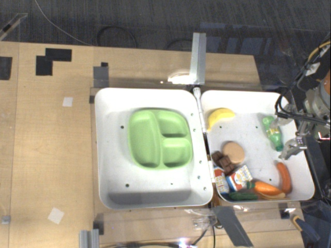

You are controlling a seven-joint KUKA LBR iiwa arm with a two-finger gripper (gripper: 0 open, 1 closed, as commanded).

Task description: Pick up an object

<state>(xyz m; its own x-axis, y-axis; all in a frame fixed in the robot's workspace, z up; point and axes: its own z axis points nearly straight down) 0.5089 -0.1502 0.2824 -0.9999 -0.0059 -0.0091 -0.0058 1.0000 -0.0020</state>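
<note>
The right bin (253,112) holds several small items. A yellow banana (221,117) lies at its far left, and a green bottle (272,130) at the far right. A round tan piece (234,151) and a brown block (223,162) sit in the middle left. Along the near wall lie a red and white carton (239,177), a dark green piece (243,195), an orange carrot (268,189) and a red-orange sausage (283,176). My gripper (291,149) hangs over the bin's right side, just right of the bottle and above the sausage, with nothing visibly in it.
The left bin (111,138) bears a green divided plate (159,138). A metal post (198,58) stands behind the wall between the bins. Black cables (289,99) trail from the arm at the right edge.
</note>
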